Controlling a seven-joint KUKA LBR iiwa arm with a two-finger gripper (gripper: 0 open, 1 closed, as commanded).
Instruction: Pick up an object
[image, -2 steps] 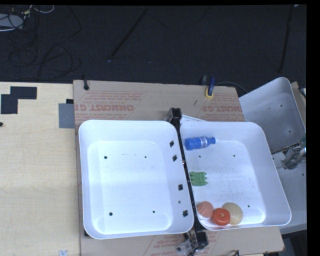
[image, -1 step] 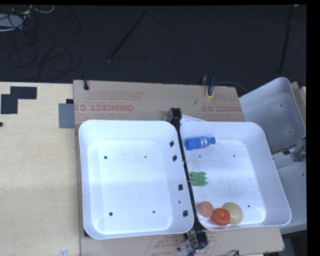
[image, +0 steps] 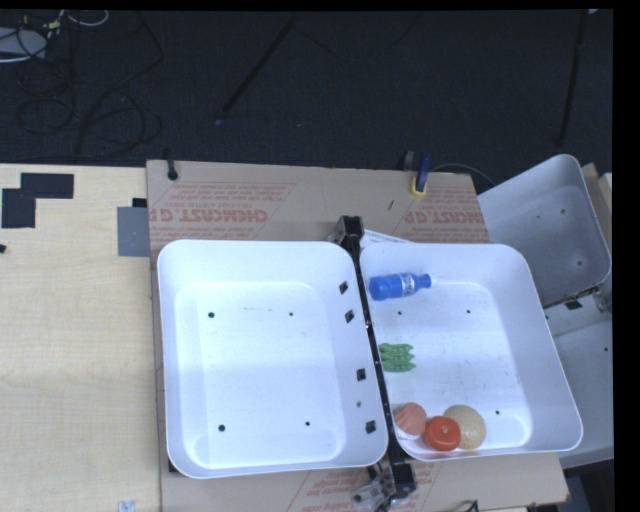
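End effector: I cannot tell whether it is apart or together, so no grasp can be claimed.
Landmark: the black divider between the two white bins; every place below is given from it.
Nearest cluster: a red round piece, a tan round piece and a pink piece lie packed together in the right bin, at the divider's near end, the pink one just beside it.
Middle: a small green item lies just beside the divider, about halfway along it and well apart from the cluster.
Far: a blue bottle lies on its side near the divider's far end, its cap pointing away from it.
Left bin: on the divider's other side.
Desk: a printed cardboard sheet lies under both bins.
Risk, cluster: the touching pieces would likely shove one another aside, or two may lift together.
Risk, bottle: its round body may roll out of a closing grip.
Risk, divider: the things beside it leave little room on that side, so a descent could strike the rim.
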